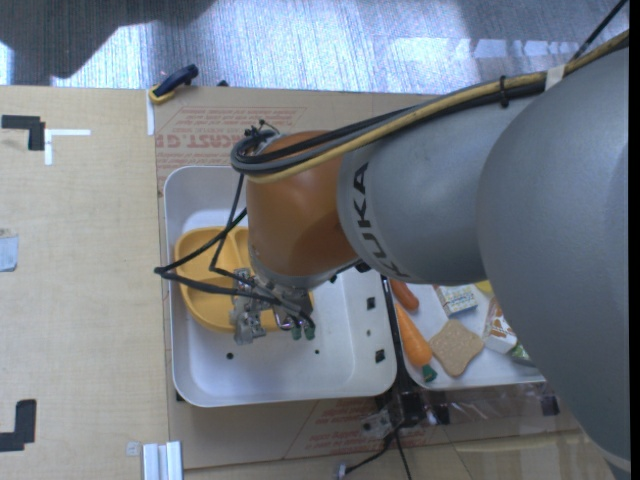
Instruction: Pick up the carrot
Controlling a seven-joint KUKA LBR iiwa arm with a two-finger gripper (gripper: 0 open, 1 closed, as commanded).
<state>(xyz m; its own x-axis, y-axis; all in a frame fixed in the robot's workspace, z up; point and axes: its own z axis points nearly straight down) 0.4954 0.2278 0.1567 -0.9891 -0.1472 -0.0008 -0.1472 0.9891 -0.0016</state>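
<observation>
The arm [430, 188] enters from the right and extends over the left bin [190, 368]. Its orange band [295, 208] sits above the wrist, directly over the middle of this bin. A bundle of black and yellow cables [420, 113] runs along the top of the arm and loops down at the wrist.

The claw [268, 320] hangs below the orange band, inside the left bin, just beside the right-hand edge of a yellow bowl [200, 273]. The bowl lies in the upper left part of the left bin and is partly covered by the wrist. Whether the claw is open or closed cannot be determined; the metal parts at the tip are too cluttered to read, and no object is visible between them.

The carrot [412, 336] lies in the right bin [500, 373], just past the wall that separates it from the left bin. It is orange, with a green end pointing toward the near edge of the bin. It is apart from the claw, on the other side of the dividing wall.

Relative to the carrot, a slice of toast [458, 348] lies just to the right, near or touching it. A small printed packet [458, 298] lies above the toast. A further packet [500, 330] lies to the right of the toast, partly hidden under the arm.

Both bins rest on a sheet of cardboard [200, 133] on the counter [75, 268].
</observation>
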